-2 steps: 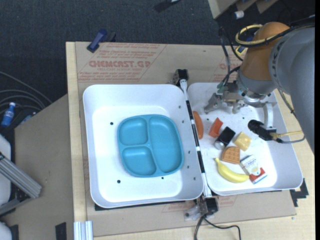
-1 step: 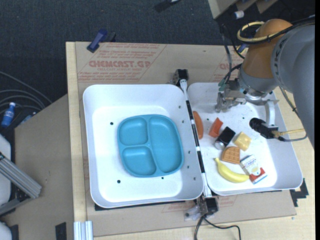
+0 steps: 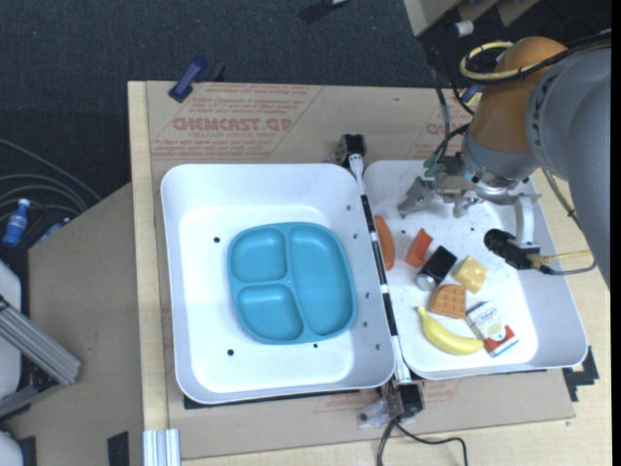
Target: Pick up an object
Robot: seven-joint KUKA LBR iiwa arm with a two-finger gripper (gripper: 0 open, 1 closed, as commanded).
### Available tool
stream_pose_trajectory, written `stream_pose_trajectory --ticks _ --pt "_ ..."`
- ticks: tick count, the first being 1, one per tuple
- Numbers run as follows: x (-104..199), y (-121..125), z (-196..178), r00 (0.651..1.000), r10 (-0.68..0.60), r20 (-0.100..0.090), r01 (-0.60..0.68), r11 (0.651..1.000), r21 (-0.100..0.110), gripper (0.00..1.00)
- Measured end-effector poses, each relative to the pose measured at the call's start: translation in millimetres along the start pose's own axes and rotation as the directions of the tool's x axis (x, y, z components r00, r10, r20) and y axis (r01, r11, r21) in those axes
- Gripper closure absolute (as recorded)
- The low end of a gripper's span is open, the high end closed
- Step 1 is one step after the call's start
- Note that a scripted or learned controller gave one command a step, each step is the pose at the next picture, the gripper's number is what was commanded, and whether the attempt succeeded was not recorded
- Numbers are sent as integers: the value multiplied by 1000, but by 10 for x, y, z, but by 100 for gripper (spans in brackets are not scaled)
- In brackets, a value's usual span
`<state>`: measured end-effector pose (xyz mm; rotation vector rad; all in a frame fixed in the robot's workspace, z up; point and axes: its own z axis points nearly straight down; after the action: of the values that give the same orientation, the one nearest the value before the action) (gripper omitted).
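Your tool (image 3: 448, 194) hangs above the orange block (image 3: 418, 248), its grip state impossible to tell, so lower straight and centre on that block, clear of the black piece (image 3: 438, 264) beside it.

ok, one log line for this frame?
arm: over right bin, far end | gripper: above bin floor, nothing seen between fingers | items: banana, waffle, carrot unpicked | left bin: blue divided plate

One fixed camera looks down at a slant on both bins: left bin (image 3: 184, 260), right bin (image 3: 553, 318).
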<state>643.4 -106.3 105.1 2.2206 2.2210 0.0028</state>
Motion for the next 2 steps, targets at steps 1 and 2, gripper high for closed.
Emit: stream_pose_trajectory --ticks 1,2 --pt "56 -290 209 1000 1 0 -1 1000 5 0" --pt "58 -281 103 1000 2 0 -2 1000 3 100"
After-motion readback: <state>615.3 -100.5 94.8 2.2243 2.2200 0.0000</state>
